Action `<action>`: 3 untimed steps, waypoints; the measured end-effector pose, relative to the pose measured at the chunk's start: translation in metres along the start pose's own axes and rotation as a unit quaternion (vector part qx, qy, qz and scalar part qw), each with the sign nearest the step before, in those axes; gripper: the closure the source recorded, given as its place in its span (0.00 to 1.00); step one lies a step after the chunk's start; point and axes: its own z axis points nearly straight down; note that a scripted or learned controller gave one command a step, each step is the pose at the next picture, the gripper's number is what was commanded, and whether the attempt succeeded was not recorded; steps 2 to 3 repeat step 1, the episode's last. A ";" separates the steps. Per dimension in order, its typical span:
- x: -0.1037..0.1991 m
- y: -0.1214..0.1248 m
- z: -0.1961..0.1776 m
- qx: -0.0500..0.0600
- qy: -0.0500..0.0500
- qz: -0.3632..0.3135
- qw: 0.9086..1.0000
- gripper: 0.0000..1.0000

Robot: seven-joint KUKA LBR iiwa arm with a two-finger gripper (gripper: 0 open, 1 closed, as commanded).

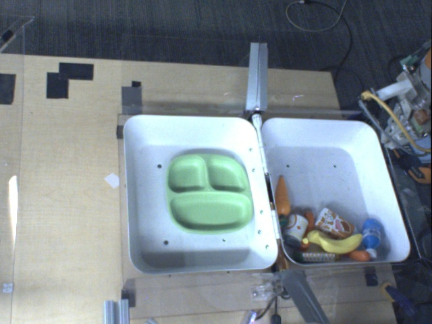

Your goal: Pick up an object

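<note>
The right bin [324, 147] holds a heap of small items in its near corner. Among them are an orange carrot [281, 194], a yellow banana [334, 243], a white and red packet [331, 221] and a blue bottle-like toy [372, 233]. A dark round item [295, 229] lies beside the carrot. In the left bin [145, 181] a green divided plate [208, 193] lies flat at the middle. The arm's end with its gripper [407, 103] hangs at the right edge, outside the right bin's far right corner, wrapped in cables and well away from the heap.
A metal post [257, 79] stands behind the seam between the bins. Black cable [317, 12] loops on the dark floor beyond the bench. Bare wooden benchtop [61, 181] stretches to the left of the bins.
</note>
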 end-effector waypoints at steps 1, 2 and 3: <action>0.016 0.003 -0.039 0.000 0.001 0.001 1.000 1.00; 0.016 0.003 -0.039 0.000 0.001 0.001 1.000 1.00; 0.016 0.003 -0.039 0.000 0.001 0.001 1.000 1.00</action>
